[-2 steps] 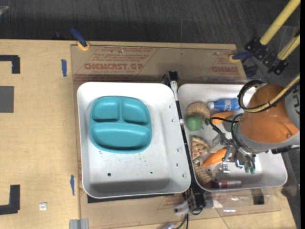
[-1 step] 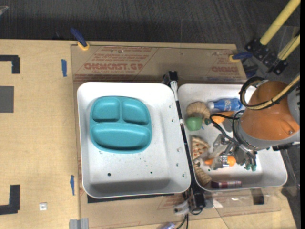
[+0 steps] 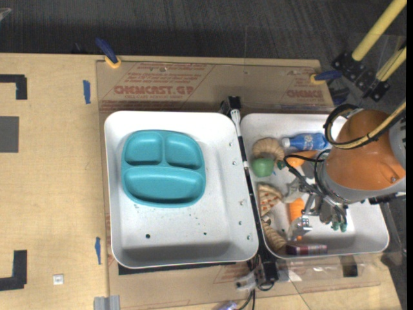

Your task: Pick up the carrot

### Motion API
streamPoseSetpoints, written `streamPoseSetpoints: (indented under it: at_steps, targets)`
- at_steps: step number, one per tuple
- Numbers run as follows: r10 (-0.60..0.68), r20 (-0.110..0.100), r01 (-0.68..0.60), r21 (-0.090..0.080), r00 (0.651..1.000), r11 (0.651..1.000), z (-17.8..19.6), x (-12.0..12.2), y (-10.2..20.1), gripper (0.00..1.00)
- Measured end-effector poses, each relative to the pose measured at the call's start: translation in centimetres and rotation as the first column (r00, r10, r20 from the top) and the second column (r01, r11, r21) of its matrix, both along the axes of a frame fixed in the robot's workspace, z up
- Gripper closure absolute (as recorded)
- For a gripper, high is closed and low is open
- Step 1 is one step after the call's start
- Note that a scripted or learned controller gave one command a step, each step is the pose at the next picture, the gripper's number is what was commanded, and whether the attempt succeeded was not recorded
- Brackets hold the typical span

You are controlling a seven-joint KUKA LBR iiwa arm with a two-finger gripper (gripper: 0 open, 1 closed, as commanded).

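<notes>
A small orange carrot [image 3: 295, 210] lies in the middle of the right bin [image 3: 371, 237]. My gripper [image 3: 314, 210] is lowered into this bin, right beside the carrot on its right and touching or almost touching it. The arm's orange band and grey wrist cover the bin's right half. From this view I cannot make out whether the carrot is held.
Around the carrot lie a green toy [image 3: 262, 166], a tan bread piece [image 3: 266, 148], a blue-white bottle [image 3: 304, 141], another orange piece [image 3: 294, 162], a pizza-like slice [image 3: 268, 199] and a dark red tube [image 3: 306, 248]. The left bin [image 3: 129, 237] holds a teal divided plate [image 3: 163, 168].
</notes>
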State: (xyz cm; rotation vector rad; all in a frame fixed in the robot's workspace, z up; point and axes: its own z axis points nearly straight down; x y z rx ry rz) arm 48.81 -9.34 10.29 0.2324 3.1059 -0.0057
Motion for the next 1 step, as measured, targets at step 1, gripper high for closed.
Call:
streamPoseSetpoints:
  at_steps: [1]
  targets:
    - [-0.172,-0.015,0.172,0.009,0.985,0.985,-1.19,-0.46,-0.38,0.00]
